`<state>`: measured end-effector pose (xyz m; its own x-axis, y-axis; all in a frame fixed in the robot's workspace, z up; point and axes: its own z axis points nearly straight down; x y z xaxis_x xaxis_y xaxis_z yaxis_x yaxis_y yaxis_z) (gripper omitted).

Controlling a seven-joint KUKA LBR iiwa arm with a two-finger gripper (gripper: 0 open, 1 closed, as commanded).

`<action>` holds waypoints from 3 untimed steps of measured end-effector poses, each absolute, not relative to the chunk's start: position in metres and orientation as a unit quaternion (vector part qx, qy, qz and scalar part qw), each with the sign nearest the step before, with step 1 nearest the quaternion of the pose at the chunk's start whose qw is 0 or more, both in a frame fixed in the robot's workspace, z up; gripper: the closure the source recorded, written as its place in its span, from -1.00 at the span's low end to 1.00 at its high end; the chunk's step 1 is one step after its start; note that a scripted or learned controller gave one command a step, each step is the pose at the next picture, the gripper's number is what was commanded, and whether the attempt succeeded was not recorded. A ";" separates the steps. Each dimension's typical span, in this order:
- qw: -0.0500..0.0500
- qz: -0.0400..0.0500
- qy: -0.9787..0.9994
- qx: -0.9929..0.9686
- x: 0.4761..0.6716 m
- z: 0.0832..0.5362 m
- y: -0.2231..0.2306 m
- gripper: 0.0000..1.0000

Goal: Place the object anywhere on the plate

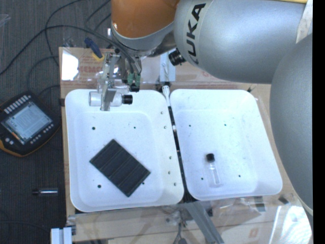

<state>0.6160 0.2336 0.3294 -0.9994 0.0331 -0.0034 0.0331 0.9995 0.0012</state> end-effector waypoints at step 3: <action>0.005 0.006 0.992 -0.129 0.656 0.412 0.238 1.00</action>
